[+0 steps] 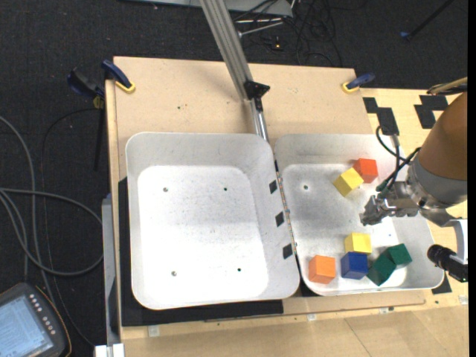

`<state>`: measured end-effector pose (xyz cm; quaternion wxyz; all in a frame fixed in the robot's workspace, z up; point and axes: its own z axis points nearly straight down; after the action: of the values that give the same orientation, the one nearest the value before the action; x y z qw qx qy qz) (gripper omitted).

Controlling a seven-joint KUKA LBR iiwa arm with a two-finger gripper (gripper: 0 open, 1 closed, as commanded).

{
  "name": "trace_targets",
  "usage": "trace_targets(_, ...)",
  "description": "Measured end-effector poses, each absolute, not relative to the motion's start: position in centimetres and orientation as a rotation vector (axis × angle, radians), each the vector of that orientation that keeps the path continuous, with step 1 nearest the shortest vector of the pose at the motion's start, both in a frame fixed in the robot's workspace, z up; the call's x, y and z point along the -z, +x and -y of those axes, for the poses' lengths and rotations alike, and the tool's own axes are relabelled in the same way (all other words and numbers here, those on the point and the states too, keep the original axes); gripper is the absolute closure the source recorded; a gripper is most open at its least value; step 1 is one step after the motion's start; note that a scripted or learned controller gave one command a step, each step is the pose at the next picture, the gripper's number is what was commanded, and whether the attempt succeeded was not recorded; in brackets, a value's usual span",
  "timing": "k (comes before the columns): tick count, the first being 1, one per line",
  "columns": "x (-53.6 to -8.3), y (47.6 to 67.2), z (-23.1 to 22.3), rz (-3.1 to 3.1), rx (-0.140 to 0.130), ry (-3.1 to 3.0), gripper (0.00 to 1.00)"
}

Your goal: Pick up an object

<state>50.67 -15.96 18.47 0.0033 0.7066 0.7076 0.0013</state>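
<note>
The right bin (pixel 312 199) holds several small blocks. An orange-red block (pixel 366 169) and a yellow block (pixel 347 181) lie near its far side. Along the near side sit an orange block (pixel 322 268), a yellow block (pixel 358 242), a blue block (pixel 355 265) and two dark green blocks (pixel 390 262) bunched together. My gripper (pixel 372 214) hangs over the right part of this bin, between the two groups, just above and to the right of the near yellow block. Nothing shows between its fingers.
The left bin (pixel 197 218) lies beside the right one, with a row of black clips along their shared rim. A slanted metal pole (pixel 230 47) crosses the bench's far side. Blue and yellow clamps (pixel 119 76) grip the far corners.
</note>
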Motion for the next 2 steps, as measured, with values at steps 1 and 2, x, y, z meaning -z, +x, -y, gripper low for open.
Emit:
trace_targets(1, -23.8, 50.9, 16.0, -2.220, -0.005, 2.213, 1.00)
trace_targets(2, -20.0, 50.9, 16.0, -2.223, 0.004, 2.224, 1.00)
